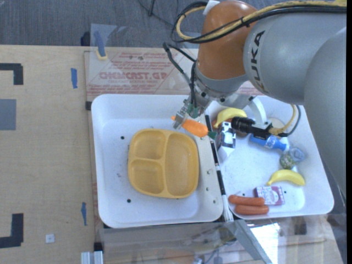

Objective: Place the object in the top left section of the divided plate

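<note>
Arm (258, 43) loomed nearest; gripper (187, 116) seemed clamped on the carrot (195, 127), just off the divided plate (163, 163)'s far-right rim; I judged transport underway, leftward carry due next.

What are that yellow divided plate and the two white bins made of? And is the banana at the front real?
The plate looks like moulded plastic: even yellow, soft sheen, rounded ridges. The bins, left and right, seem thin formed plastic, matte white with rolled rims. The banana is probably a plastic toy: uniform colour, smooth gloss, though that's a guess.
</note>
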You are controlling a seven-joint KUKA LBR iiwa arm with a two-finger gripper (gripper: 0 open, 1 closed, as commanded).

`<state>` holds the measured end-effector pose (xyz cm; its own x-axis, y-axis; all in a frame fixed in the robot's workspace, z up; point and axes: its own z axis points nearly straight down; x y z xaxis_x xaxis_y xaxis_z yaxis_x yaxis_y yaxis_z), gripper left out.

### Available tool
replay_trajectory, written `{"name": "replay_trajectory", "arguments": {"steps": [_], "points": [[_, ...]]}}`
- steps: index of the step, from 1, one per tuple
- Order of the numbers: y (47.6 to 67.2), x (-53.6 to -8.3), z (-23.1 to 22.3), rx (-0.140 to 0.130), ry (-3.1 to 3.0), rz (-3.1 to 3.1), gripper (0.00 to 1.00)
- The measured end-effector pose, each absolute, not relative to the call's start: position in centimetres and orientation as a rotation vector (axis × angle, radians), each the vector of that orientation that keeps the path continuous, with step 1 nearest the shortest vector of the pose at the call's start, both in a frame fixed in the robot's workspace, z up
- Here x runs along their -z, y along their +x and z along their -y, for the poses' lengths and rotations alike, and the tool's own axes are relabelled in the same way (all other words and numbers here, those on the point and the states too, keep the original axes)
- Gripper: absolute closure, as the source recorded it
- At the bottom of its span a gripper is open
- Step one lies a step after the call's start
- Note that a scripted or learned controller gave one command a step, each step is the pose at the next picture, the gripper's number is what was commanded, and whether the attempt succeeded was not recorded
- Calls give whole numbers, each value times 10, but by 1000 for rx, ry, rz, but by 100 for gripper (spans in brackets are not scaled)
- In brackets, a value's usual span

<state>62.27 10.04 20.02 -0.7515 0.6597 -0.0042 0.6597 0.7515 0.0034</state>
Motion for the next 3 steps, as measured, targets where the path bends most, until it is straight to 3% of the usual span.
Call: {"name": "replay_trajectory", "arguments": {"steps": [1,2,3], "points": [[592,-236,-127,-3,893,-3009,100],[539,-249,-140,-1,1058,-2958,100],[512,-231,-125,0,930,-3001,100]]}}
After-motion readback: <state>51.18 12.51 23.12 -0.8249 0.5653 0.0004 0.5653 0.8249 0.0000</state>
